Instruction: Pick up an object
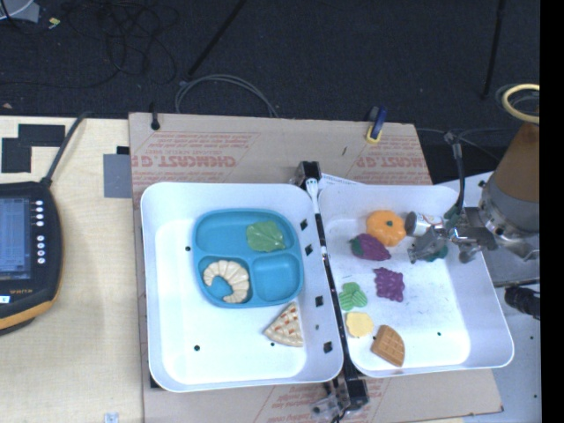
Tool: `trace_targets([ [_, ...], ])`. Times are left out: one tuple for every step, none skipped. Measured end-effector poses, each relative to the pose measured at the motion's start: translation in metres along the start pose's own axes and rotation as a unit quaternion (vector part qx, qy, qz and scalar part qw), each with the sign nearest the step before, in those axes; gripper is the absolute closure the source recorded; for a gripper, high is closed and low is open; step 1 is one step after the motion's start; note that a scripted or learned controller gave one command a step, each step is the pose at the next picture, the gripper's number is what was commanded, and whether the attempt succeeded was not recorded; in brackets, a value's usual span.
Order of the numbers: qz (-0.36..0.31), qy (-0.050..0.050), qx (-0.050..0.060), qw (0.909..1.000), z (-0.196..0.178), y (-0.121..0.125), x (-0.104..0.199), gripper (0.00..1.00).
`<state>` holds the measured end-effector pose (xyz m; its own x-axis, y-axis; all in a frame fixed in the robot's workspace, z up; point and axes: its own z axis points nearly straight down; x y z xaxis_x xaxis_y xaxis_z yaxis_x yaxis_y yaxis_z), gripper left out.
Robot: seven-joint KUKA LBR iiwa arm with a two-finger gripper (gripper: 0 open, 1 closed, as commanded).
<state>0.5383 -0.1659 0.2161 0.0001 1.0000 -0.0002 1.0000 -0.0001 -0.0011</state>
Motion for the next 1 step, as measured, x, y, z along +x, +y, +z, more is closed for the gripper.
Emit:
trace_targets([
  [-0.003, 0.002, 0.004, 1.0000, 0.1286, 0.0578, 0.0497, 0.00],
])
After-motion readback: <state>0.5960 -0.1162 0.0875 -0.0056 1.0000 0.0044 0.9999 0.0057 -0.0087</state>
